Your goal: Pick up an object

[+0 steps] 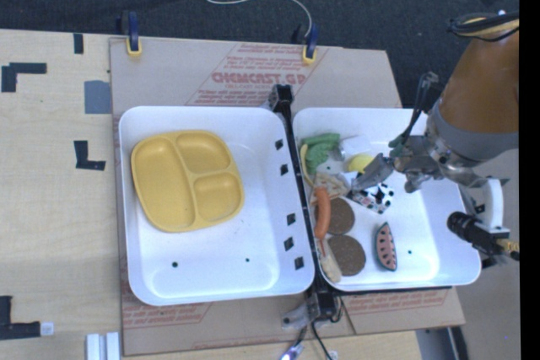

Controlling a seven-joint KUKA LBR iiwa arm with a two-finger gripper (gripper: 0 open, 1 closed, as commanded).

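Overhead, my gripper (pixel 377 175) hangs low in the right bin (pixel 439 265); I cannot tell its state from this angle. It sits just above a small black-and-white spotted toy (pixel 374 198), beside a yellow piece (pixel 361 162) and a green leafy one (pixel 321 149). I judge the spotted toy light, stiff plastic, a bit slick, best pinched across its narrow body. A watermelon slice (pixel 386 246) lies nearby.

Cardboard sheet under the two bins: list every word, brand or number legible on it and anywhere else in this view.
"CHEMCAST GP": large red print on the cardboard sheet, above the bins, upside down in the camera view.
Smaller red lines around that brand name: too blurred to read.
Red print on the cardboard's lower edge: too small to read.
Nothing else carries legible text.
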